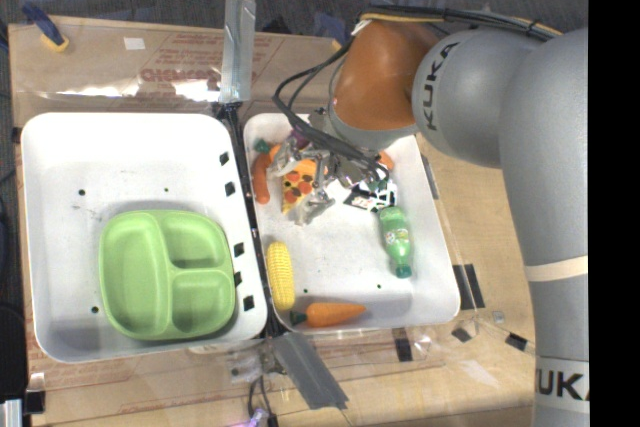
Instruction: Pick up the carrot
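The carrot [333, 314] is orange with a pale green stub. It lies on its side along the near wall of the right bin [430, 255]. My gripper [312, 183] hangs over the far part of that bin, well away from the carrot, above a pizza slice [296, 185] and next to a sausage [262, 177]. Its metal fingers point down among these items.
A corn cob [281, 274] lies by the right bin's left wall, just left of the carrot. A green bottle [395, 237] lies at centre right, and a black-and-white item [368, 195] sits under the wrist. The left bin [60, 155] holds a green divided plate [168, 272].
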Available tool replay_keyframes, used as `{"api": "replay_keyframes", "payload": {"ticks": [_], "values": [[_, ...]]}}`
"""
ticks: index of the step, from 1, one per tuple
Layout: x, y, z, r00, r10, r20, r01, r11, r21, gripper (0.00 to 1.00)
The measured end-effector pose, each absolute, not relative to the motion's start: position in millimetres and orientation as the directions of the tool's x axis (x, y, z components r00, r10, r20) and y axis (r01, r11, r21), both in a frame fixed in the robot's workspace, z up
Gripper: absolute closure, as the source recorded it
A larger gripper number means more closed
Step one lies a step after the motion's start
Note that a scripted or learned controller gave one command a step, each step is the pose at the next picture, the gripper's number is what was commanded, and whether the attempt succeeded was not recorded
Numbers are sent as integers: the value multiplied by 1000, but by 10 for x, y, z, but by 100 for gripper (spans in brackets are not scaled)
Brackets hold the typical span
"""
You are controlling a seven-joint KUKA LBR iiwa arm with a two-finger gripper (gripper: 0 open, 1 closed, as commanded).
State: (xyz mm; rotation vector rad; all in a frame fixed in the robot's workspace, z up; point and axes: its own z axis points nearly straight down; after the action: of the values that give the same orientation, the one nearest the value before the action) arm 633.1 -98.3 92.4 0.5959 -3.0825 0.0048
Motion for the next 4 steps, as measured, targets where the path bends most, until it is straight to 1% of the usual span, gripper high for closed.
{"api": "replay_keyframes", "payload": {"ticks": [1,2,3,4], "values": [[6347,-957,1004,-927,-376,0,-376,927,-1,100],[5339,-517,1927,-926,-376,-2,-376,926,-1,100],[5178,2,2362,-904,-427,-2,-427,904,1,100],[5093,-1129,3291,-718,-696,-4,-696,718,-5,100]]}}
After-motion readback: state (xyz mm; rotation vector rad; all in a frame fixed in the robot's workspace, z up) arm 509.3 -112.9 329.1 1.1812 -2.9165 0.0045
